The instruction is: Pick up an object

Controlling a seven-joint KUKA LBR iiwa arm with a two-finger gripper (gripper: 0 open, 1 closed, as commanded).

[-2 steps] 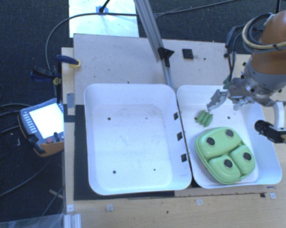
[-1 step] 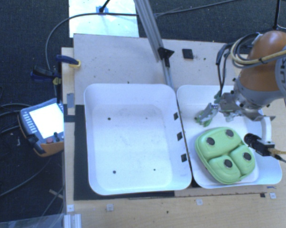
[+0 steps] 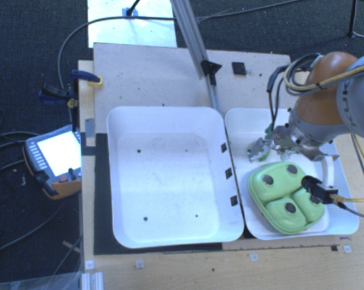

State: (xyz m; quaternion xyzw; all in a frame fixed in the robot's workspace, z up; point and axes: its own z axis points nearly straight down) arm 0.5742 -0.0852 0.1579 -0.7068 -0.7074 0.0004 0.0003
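Observation:
A light green moulded object point(image 3: 285, 197) with three dark dimples lies in the right bin point(image 3: 242, 132), filling its near half. My gripper point(image 3: 261, 150) hangs just above and behind the green object's far left edge, metal fingers pointing left. The grey arm with its orange band point(image 3: 326, 83) comes in from the right over that bin. A black part of the wrist point(image 3: 317, 191) overlaps the green object's right side. Nothing shows between the fingers.
The left bin point(image 3: 118, 162) sits beside the right one, with a few small dark specks on its floor. A slanted metal pole point(image 3: 194, 35) crosses the back board. A teach pendant point(image 3: 54, 161) lies off the bench to the left.

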